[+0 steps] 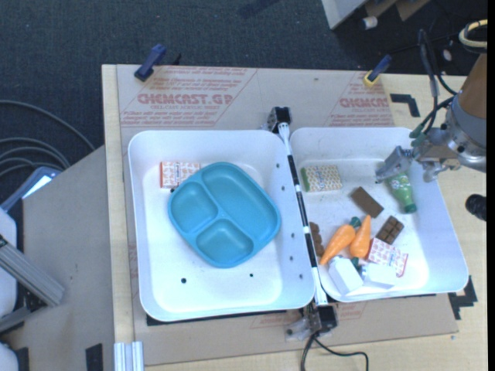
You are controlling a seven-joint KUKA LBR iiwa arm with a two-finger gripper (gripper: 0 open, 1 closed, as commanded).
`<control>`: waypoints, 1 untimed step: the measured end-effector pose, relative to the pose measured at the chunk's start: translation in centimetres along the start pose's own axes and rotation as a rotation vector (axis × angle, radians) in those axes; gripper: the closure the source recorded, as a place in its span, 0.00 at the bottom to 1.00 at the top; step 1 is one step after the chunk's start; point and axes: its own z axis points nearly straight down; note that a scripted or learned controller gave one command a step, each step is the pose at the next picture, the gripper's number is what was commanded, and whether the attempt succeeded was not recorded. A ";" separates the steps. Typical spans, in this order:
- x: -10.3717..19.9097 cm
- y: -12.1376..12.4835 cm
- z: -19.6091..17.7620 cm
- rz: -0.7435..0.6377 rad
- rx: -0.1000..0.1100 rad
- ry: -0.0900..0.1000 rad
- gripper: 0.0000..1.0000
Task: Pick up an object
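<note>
My gripper (407, 168) hangs over the back right of the right bin (445, 230), open, with nothing between its fingers. Just below it a small green bottle (403, 194) lies on the bin floor. Also in this bin are a brown bar (366, 201), a green-patterned packet (322, 178), two orange carrots (339, 242) (361, 238), a dark chocolate piece (389, 229), a red-and-white box (389, 256) and a white box (348, 275).
The left bin (155, 269) holds a blue divided plate (224, 213) and a small red-and-white box (176, 172) behind it. A black divider rail (292, 184) runs between the bins. Cables hang at the far right above the arm.
</note>
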 end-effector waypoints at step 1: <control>-1.2 1.5 13.6 0.000 0.001 0.000 0.00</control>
